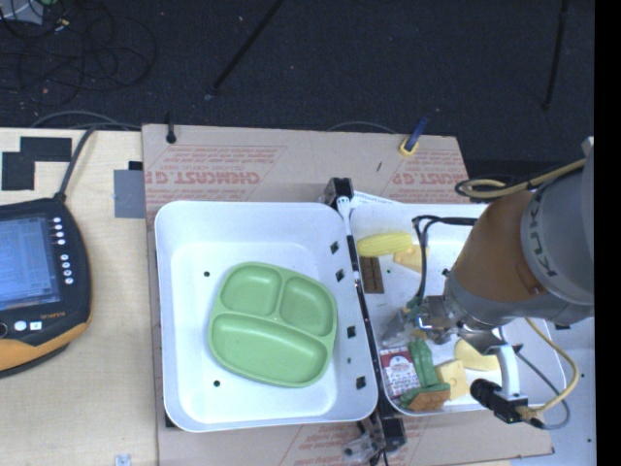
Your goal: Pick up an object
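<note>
The arm (514, 250), nearest the lens, hung over the cluttered right bin (427, 411), but we judged nothing lifted yet, the green tray (274, 323) untouched.

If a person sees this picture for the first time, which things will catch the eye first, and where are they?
The green divided plate stands out most, lying alone in the left white bin. Next comes the grey arm with its orange band, reaching from the right over the right bin, where small items crowd together, among them a yellow banana-like piece. At the far left, a handheld control pendant rests on the bench.
</note>
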Robot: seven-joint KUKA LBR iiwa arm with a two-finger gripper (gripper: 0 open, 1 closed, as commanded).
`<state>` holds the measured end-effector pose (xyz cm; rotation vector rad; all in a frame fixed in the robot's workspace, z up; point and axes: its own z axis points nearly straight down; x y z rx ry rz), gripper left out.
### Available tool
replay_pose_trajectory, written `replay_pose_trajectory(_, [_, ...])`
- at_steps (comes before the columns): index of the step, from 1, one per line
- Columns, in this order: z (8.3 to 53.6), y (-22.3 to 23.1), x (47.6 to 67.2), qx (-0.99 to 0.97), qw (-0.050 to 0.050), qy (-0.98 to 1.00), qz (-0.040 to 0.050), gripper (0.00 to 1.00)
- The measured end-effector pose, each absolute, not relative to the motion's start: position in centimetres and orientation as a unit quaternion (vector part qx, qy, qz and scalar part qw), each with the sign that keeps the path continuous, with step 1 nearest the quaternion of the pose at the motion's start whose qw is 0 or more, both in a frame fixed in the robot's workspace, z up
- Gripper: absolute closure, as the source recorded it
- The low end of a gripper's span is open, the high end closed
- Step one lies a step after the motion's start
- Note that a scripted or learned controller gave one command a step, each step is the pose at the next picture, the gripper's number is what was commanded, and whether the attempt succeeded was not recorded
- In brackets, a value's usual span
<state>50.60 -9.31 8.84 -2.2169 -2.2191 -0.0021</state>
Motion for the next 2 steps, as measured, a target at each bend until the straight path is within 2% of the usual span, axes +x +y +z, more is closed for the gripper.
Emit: replay_pose_trajectory(2, [8.8, -9.0, 54.3, -0.707, 0.001, -0.707, 0.0008, 0.00])
